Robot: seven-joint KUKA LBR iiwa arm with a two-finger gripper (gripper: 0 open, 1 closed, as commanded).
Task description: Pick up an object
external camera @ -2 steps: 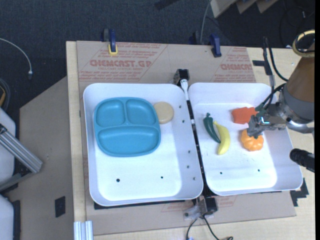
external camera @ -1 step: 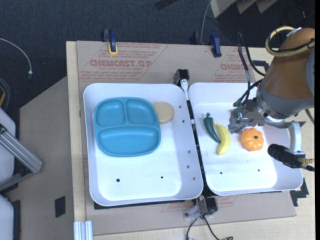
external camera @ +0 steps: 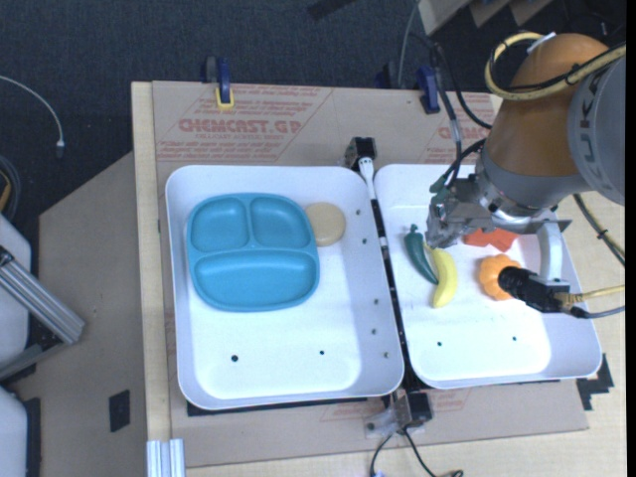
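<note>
Camera view: one banana; two bins

Red print on the brown board behind the bins reads "CHEMCAST GP", with smaller lines beneath too blurred to read.

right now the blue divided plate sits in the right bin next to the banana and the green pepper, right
Not quite. The camera view shows the blue divided plate in the left bin, beside a round tan piece. The banana and the green pepper lie together in the right bin.
</note>
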